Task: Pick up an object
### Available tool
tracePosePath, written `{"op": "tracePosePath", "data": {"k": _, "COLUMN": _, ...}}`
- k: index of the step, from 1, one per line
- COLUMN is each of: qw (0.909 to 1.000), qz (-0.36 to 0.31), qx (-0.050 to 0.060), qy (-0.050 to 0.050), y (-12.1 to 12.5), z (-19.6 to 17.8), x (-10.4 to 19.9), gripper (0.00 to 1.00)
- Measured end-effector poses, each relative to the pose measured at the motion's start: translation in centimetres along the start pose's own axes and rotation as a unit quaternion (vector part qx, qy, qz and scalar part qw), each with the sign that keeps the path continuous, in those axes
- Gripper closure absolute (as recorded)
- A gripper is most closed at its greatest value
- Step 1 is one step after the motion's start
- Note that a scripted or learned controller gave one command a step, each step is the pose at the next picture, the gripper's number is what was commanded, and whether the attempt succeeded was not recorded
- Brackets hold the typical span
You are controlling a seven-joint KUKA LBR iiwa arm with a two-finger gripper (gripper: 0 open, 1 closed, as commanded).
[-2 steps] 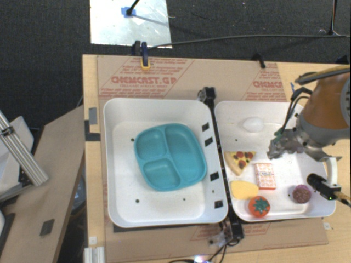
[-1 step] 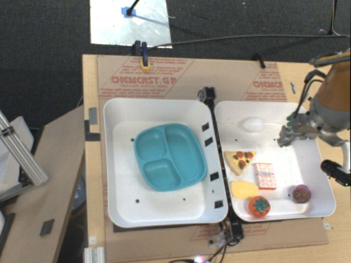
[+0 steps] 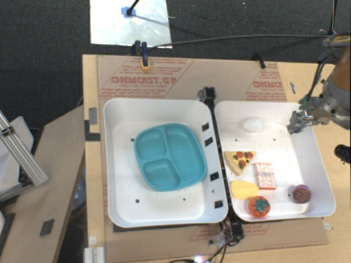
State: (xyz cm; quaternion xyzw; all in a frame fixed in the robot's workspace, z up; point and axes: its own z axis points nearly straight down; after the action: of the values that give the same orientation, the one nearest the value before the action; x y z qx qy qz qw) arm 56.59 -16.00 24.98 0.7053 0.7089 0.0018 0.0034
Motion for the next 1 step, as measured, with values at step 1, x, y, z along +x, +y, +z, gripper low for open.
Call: {"op": "tracePosePath", "data": {"k": 1, "qw": 1.0000, "qz": 0.000, "qx": 0.002, "qy": 0.001, "y": 0.12, "z": -2.41, "x": -0.03, "gripper": 1.00}}
